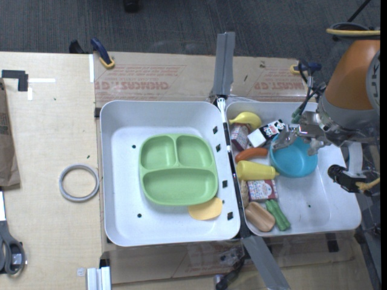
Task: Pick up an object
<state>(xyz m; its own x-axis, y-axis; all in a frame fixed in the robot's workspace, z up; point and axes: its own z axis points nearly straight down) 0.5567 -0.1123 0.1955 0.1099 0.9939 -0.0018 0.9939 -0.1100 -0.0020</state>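
- A wooden bench [54,132] carries two white bins; the right bin [320,213] holds clutter.
- The gripper [297,139] hangs there, its grip state unreadable.
- Directly beneath sits a blue bowl [294,160]; left lies a yellow object [256,170].
- Best lowered squarely over the bowl's rim before closing.

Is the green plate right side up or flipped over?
Right side up. The green plate lies flat in the left bin with its three hollow compartments and raised dividers facing the camera.

- My arm [357,71] was grey and orange.
- The divided plate [178,169] was light green.
- The bowl [294,161] was blue.
- Both bins [115,180] were white.
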